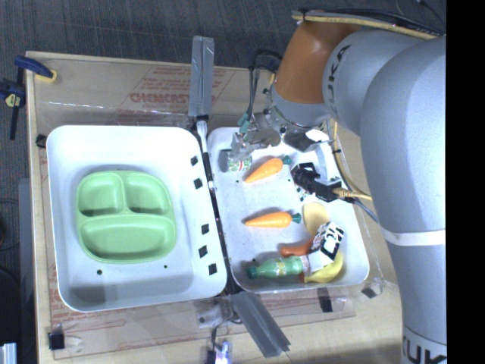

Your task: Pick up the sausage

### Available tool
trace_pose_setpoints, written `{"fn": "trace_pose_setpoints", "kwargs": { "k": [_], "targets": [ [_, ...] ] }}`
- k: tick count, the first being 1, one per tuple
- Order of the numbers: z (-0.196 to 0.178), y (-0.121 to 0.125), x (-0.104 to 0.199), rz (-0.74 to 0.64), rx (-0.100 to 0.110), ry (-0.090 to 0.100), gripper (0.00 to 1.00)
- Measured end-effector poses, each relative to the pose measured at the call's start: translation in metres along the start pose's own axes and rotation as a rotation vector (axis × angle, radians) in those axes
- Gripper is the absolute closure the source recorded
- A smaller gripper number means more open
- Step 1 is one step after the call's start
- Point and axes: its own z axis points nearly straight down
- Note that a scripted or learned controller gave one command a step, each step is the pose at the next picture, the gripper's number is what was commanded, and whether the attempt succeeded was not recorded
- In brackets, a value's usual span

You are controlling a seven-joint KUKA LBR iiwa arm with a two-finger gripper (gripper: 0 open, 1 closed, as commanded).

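Right now the claw [241, 156] sits low at the right bin's [355, 237] eleven o'clock corner; whether it is released or clenched I cannot tell. An upper carrot [264, 170] lies just beside it at four o'clock. The sausage [297, 248], a reddish piece as far as I can judge, lies well apart toward five o'clock, wedged between a green bottle [277, 268], a banana [327, 267] and a black-and-white packet [326, 240]. A lower carrot [268, 219] lies between. Likely risks: closing on a carrot instead, or snagging the bottle, because the neighbours crowd the sausage. Open room lies mid-bin; the rim at six o'clock and the divider at nine o'clock hem the approach. The left bin [61, 203] holds a green tray [126, 214].
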Motion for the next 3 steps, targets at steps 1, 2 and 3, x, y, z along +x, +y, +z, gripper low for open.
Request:
{"fn": "trace_pose_setpoints", "kwargs": {
  "k": [1,2,3],
  "targets": [
    [-0.007,0.001,0.0,-0.004,0.005,0.001,1.0],
    [-0.035,-0.012,-0.012,0.08,-0.007,-0.003,1.0],
    [-0.01,-0.086,-0.018,-0.012,-0.003,0.0,1.0]
  ]
}}
